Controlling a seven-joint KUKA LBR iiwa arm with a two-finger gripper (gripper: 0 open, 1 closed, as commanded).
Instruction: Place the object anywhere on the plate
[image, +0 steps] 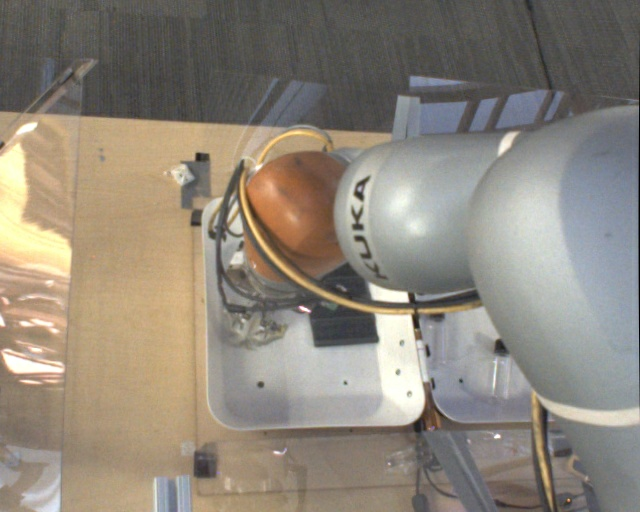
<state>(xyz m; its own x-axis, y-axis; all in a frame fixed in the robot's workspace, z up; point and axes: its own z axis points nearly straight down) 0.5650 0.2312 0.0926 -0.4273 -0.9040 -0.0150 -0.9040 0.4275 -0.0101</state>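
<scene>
The gripper (255, 325) hung low over the floor of a white bin (300, 400); whether it was open or closed could not be told. Directly above it sat the orange band (295, 215), then the grey arm (480, 220). A second bin (470, 395) lay well apart.

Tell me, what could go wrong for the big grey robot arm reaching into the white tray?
1. The gripper sits low in the left shallow white bin, close to its left wall, so it might bump that wall.
2. It is unclear whether the gripper holds anything, so it may come up with nothing.
3. The bulky grey arm covers much of that bin and of the right white bin, so a safe drop spot is hard to check.
</scene>
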